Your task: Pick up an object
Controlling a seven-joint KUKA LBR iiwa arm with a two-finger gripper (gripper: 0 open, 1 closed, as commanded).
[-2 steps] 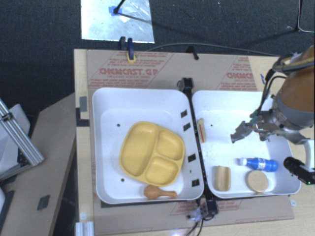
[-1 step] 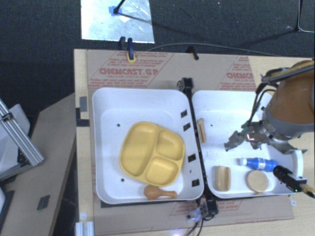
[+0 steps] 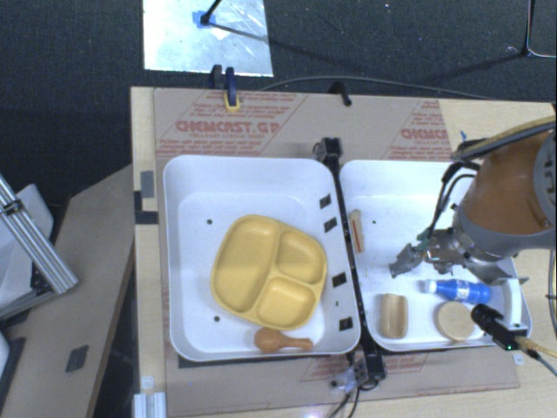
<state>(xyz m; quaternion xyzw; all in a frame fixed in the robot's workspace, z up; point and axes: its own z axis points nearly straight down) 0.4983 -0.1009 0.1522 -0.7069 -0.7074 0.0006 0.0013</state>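
Observation:
My gripper [image 3: 407,260] hangs over the middle of the right bin [image 3: 392,181], on the grey arm with its orange band [image 3: 513,185] coming in from the right. Just right of and below it lies a blue and white bottle [image 3: 456,289]. A tan bread-like block [image 3: 393,314] rests near the bin's front edge, below the gripper. Beside it to the right sits a round tan disc [image 3: 452,320]. A thin brown stick [image 3: 356,231] lies along the bin's left wall. Nothing is visibly held.
The left bin [image 3: 187,233] holds a yellow divided plate [image 3: 270,271] and a brown drumstick-shaped piece [image 3: 280,341] at its front edge. A black divider rail [image 3: 342,242] runs between the bins. Cables cross the dark floor behind the bench.

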